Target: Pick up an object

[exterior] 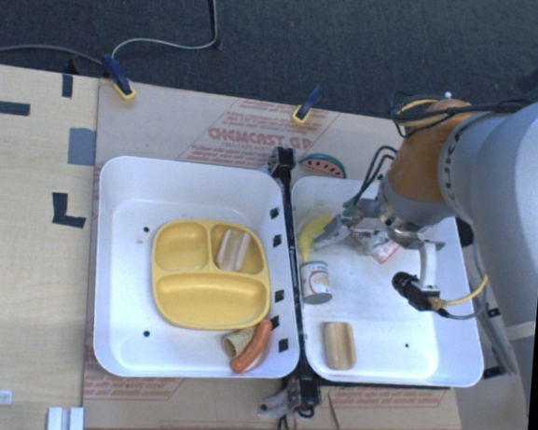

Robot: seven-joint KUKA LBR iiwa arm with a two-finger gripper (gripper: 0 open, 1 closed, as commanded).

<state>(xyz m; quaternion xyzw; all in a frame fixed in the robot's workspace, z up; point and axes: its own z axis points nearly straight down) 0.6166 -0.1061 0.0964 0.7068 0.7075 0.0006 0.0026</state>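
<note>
1. In the right-hand white plastic bin, toward its far left corner, the grey arm with the orange band is reaching down, and its two-finger gripper is hovering just beside a yellow curved banana-like toy; I cannot tell how the claw is standing, because the wrist is covering it
2. Nothing is showing between the claw tips, so I am judging the pick as not yet made
3. The yellow banana-like toy is lying against the divider between the bins, looking light, smooth and probably hollow plastic; it is likely slipping under a pinch, so taking it across the narrow middle of its curve seems best
4. Just nearer than it, a small silver tin can with a red-and-white label is lying on its side by the same wall; it is looking stiff, round and prone to rolling, so gripping across its body is looking safer than across its ends
5. Nearer still, a tan bread-roll-shaped block is resting alone on the bin floor, well apart from the walls and looking the easiest to grasp across its short width
6. In the left white bin, a yellow divided plastic tray is holding a small tan piece, with an orange sausage-shaped toy lying at its near right corner
</note>
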